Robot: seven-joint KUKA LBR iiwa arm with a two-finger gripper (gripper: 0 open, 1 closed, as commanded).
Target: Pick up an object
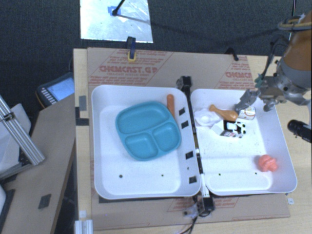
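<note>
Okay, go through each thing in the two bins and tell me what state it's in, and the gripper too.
Blue divided plate: flat in the left bin, compartments bare.
Orange stick: lying at the plate's far edge.
Wooden spoon: lying in the right bin, unheld.
Black-and-white card: lying flat.
Pink lump: resting alone near the right bin's front corner.
Gripper: over the right bin.

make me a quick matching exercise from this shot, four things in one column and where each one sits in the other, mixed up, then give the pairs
Things:
1. blue divided plate
2. pink object
3. orange stick
4. tan wooden spoon

Places:
A. near right corner of the right bin
B. far part of the right bin, just beside the gripper
C. middle of the left bin
D. far right of the left bin, beside the plate, by the divider

Pairs: 1-C, 2-A, 3-D, 4-B
</note>
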